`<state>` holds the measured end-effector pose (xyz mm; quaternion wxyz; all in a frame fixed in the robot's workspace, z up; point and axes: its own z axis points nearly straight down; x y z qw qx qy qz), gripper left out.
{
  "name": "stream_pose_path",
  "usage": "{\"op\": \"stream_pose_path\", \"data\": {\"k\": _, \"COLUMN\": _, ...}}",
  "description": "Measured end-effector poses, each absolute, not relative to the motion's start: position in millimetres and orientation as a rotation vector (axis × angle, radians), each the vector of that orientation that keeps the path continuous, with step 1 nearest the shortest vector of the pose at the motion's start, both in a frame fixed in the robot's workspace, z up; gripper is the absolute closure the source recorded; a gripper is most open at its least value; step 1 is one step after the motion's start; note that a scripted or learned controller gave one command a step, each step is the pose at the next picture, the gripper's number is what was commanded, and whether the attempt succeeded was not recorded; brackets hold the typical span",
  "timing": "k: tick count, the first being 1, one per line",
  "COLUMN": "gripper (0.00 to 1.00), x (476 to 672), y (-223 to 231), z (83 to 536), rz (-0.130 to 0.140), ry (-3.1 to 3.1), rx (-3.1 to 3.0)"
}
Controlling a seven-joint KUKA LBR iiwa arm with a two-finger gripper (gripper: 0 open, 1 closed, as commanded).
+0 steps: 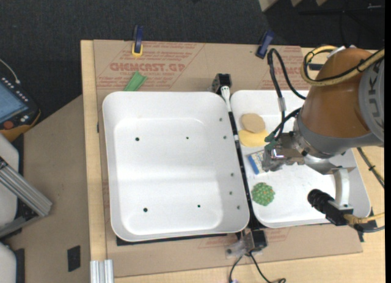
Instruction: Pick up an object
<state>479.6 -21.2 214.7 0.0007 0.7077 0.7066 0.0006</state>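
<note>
At the far left the counter (91, 153) carries a green clip-like piece (134, 81) lying on the cardboard just above the left bin (116, 172), whose white floor shows only small dark holes. Across the black divider, the right bin (287, 214) holds everything worth taking: a tan round piece (253, 121) near the top, a yellow piece (250, 138) touching it just below, a thin blue stick (253, 164) lying along the bin's left wall, and a green knobbly ball (263, 194) lower down, apart from the rest. The gripper (276, 155) hangs low between the yellow piece and the green ball, just right of the blue stick — whether its jaws are spread or closed, I cannot tell, and nothing is visibly caught between them. The arm's bulky orange-and-grey body fills the bin's right side. The likely trouble, as I judge it: the candidates crowd the left wall, so a descent here could pinch the thin stick against the floor and let it slip out, or nudge the yellow piece aside; the ball may simply roll off.
</note>
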Motion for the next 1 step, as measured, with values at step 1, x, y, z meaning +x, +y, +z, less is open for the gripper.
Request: {"op": "stream_pose_path", "data": {"k": 1, "gripper": 1.00, "x": 480.2, "y": -21.1, "z": 224.6, "rz": 0.003, "ry": 2.217, "rx": 2.222}}
